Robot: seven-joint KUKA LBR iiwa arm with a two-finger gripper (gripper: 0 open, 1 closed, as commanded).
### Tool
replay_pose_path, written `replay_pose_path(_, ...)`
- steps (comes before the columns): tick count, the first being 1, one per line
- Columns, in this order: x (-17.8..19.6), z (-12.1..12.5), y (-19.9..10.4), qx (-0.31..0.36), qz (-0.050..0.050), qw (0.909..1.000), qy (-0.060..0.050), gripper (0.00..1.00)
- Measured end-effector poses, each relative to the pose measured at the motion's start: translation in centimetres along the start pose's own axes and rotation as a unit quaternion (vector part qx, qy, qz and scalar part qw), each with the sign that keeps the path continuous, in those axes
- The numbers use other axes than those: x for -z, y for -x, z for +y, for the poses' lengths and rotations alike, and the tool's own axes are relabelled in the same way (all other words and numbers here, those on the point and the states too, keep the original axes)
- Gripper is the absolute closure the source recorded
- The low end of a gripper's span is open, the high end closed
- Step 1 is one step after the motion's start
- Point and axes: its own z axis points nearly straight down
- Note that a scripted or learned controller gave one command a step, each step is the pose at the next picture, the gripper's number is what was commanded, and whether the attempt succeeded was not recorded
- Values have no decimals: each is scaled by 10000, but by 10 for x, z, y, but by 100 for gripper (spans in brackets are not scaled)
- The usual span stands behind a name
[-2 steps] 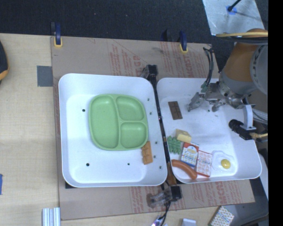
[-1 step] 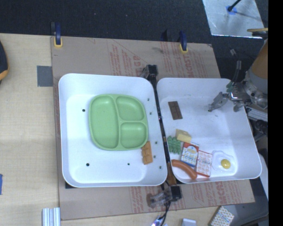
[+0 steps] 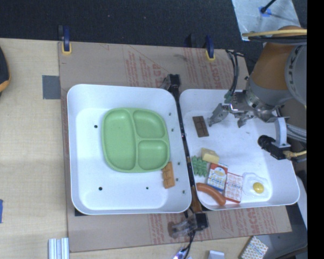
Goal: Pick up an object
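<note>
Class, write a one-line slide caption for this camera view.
Gripper, jaws open, hovers above the brown block in the right bin; green tray lies left.

The arm enters from 3 o'clock, its grey body and orange band high at the upper right of the camera view. It bends down and toward 9 o'clock, ending in the gripper. The jaws stand spread apart, one finger pointing toward 8 o'clock and the other toward 5 o'clock, with nothing between them.
</note>
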Motion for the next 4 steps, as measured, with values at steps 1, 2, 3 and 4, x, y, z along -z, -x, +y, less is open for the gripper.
replay_pose_path(1,-45,17,-25,-23,-13,10000,-18,0)
replay_pose_path(2,-32,17,-23,-26,-23,10000,-13,100)
replay_pose_path(3,-32,17,-23,-25,-23,10000,-18,0)
replay_pose_path(4,29,20,41,-68,-43,10000,38,0)
